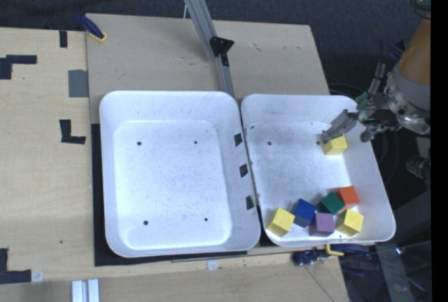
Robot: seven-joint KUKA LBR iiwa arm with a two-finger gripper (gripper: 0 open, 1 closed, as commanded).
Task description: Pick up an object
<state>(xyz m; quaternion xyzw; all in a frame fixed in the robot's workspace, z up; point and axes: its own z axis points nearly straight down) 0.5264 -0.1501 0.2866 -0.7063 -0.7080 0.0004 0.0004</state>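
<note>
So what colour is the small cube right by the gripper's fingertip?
Yellow cube, camera view.

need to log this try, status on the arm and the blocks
Gripper low in right bin, jaws at lone yellow block; grasp unconfirmed. Six other blocks clustered at near edge. Nothing in the way.

No words, labels, brands or numbers can be read anywhere (the black tape marks (66, 131) on the worktop (42, 174) spell nothing).

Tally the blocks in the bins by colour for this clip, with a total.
Yellow blocks: 3
Blue block: 1
Green block: 1
Orange block: 1
Purple block: 1
Total: 7, all in the right bin.
</note>
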